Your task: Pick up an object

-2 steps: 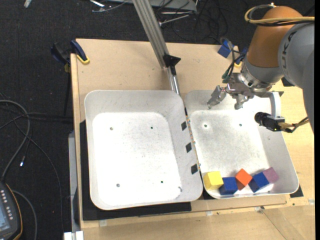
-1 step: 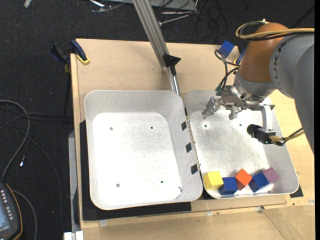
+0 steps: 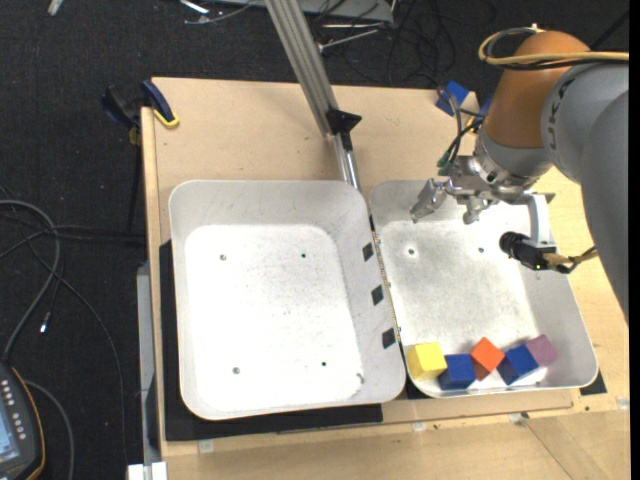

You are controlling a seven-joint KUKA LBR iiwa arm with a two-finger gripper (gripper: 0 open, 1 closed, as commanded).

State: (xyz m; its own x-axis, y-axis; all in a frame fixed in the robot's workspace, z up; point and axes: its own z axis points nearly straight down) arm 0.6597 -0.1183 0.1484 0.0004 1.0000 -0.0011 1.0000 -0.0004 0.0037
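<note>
So the grey two-finger gripper (image 3: 448, 200) is hanging over the far end of the right shallow white bin (image 3: 566, 308) with its fingers spread apart and nothing between them — well apart from anything it could grab.

All the pickable stuff is jammed along the near wall of that bin: a yellow cube (image 3: 427, 358), a blue block (image 3: 459, 370), an orange cube (image 3: 487, 355), another blue block (image 3: 518, 363) and a pale purple block (image 3: 541, 349), mostly touching each other. My guess is the trouble comes from that crowding — fingers could land on two blocks at once, or hit the bin wall and slip off.

The left shallow white bin (image 3: 190, 268) has just specks.
</note>
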